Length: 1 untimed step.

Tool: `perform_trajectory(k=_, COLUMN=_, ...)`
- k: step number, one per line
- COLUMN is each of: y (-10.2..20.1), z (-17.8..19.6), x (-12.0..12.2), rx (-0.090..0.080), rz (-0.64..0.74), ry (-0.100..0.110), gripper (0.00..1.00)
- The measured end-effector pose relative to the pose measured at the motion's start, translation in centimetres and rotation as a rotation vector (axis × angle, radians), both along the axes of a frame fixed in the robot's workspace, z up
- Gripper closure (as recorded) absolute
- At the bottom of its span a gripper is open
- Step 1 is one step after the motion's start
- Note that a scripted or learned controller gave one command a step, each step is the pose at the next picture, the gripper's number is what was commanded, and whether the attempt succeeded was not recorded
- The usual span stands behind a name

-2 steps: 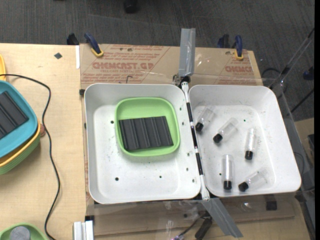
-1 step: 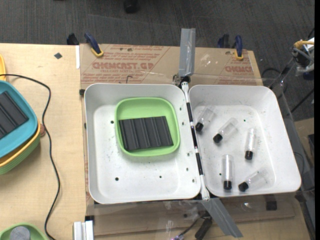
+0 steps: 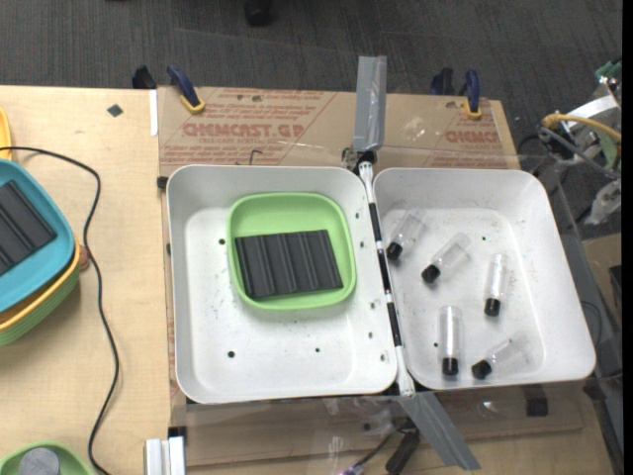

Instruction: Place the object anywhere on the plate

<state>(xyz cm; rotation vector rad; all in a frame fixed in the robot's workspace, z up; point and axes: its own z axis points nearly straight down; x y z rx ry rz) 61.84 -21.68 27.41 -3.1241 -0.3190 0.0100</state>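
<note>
Here is what could go wrong for you. The things to pick up are five small clear tubes (image 3: 449,337) with black caps. They all lie flat in the right bin (image 3: 554,265), well apart from the plate (image 3: 287,209). You cannot tell from here which tube is the one to move.

The tubes are round and look smooth, so one could roll away when the gripper pushes down on it. It could also slip out if it is pinched near one end. Clear tubes are hard to see on a white floor, so the grab may miss.

One tube (image 3: 401,237) lies just beside the middle wall (image 3: 381,265) between the two bins. Another tube (image 3: 495,356) lies near the front wall of the right bin. The gripper could bump a wall there before it closes.

The green plate sits in the left bin (image 3: 198,344), toward the back. A dark pad with ridges (image 3: 287,263) covers most of it. The tube has to be carried over the middle wall, and if it is held too low it could hit that wall and fall. If it is let go from high up, it could bounce or roll off the pad, over the plate's rim and onto the bin floor. I think a low, gentle drop in the middle of the pad is safest.

As for the gripper, you cannot tell how wide it is, or if it holds or touches anything. No tube is on the plate yet.
</note>
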Motion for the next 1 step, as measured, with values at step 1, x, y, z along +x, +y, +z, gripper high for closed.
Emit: perform_trajectory(k=1, y=0.1, z=1.3, x=-2.14, rx=0.001, rz=-0.006, ry=-0.001, gripper=0.0)
